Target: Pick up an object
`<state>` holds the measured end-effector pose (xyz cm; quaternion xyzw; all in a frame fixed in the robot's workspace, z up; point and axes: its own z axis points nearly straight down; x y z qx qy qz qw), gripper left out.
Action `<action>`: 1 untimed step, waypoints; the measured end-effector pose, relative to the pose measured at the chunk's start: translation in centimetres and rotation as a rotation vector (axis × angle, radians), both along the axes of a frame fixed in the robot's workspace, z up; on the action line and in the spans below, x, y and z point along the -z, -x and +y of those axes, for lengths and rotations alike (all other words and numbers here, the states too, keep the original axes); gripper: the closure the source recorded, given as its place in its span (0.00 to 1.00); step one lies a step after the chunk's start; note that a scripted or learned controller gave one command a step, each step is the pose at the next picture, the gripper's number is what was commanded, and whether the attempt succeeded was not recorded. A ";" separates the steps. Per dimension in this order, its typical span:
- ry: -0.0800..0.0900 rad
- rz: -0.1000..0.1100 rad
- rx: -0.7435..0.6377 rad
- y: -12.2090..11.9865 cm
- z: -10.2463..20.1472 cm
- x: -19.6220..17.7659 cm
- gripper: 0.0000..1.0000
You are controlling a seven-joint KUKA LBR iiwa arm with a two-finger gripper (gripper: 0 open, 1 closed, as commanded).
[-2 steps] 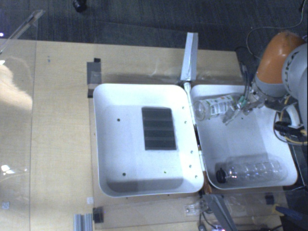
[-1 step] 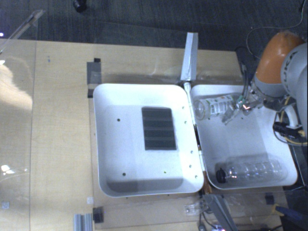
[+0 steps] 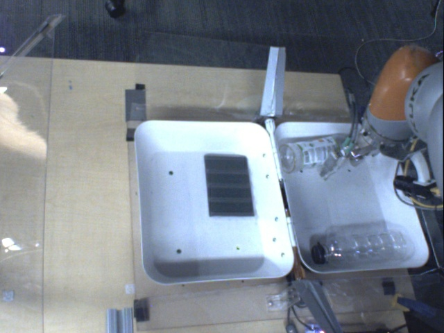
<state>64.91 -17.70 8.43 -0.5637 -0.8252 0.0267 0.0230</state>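
Two clear plastic bottles lie in the right bin (image 3: 416, 207). One bottle (image 3: 309, 154) rests at the bin's far left corner, long axis running left-right, its open end leftward. The capped bottle (image 3: 357, 247) lies along the near wall, dark cap pointing left. The pincer (image 3: 347, 151) sits beside the far bottle's right end; its opening I cannot tell.

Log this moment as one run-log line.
arm: over right bin | gripper: at clear bottle, far end | grasp: unconfirmed | second bottle: near end | left bin: dark pad
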 end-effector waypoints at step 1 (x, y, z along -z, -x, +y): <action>0.000 0.000 0.001 0.0 0.0 0.0 0.00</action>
